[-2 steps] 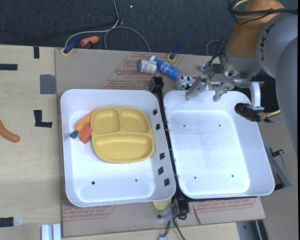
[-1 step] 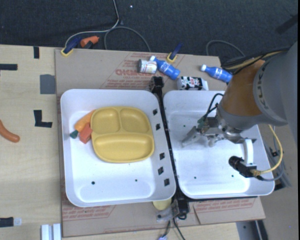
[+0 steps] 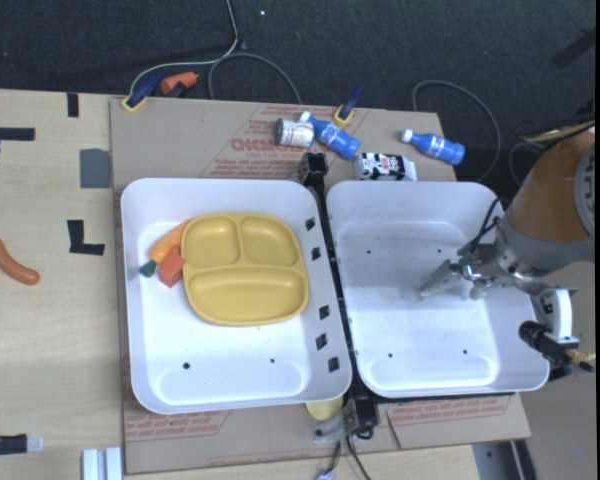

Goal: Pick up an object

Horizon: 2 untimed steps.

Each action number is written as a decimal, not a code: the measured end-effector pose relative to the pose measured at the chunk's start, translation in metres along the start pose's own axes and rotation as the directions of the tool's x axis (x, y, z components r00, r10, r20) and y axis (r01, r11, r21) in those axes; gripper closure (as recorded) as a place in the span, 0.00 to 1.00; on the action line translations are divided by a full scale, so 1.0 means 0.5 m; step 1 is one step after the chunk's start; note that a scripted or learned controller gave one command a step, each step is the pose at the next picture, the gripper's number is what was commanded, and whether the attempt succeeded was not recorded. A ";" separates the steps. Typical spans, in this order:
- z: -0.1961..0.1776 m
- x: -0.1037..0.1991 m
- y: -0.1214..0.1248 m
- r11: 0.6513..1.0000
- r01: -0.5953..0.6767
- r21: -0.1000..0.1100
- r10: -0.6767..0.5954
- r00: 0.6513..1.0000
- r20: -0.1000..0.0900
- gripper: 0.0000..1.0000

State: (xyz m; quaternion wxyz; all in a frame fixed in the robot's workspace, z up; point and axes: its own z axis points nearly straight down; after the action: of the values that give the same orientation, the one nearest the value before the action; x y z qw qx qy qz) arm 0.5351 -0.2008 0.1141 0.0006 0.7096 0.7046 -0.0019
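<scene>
A yellow divided plate (image 3: 245, 268) lies in the left bin (image 3: 220, 383). Against the plate's left edge sit an orange carrot-like piece (image 3: 166, 245) and a small red block (image 3: 170, 273), with a green bit (image 3: 146, 268) beside them. My gripper (image 3: 438, 282) hangs low over the floor of the right bin (image 3: 420, 368), pointing left, with nothing visibly in it. It is far to the right of the plate and the small pieces. The grey arm with its orange band (image 3: 558, 193) enters from the right.
Behind the bins lie a white can (image 3: 295, 131), two blue bottles (image 3: 337, 138) (image 3: 435, 147) and a black-and-white item (image 3: 385, 166). A red-orange sausage (image 3: 13, 261) rests on the bench at far left. An orange clamp (image 3: 180, 81) and cables lie at the back.
</scene>
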 end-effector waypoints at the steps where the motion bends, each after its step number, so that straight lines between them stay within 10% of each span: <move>1: 0.058 0.126 0.034 1.000 0.010 -0.004 -0.010 1.000 0.001 0.00; 2: 0.054 0.172 0.139 1.000 0.011 -0.006 -0.011 1.000 -0.001 0.00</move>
State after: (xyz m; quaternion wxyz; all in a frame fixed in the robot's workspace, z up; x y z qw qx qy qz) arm 0.6052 -0.1155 0.0865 0.0027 0.7058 0.7084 0.0006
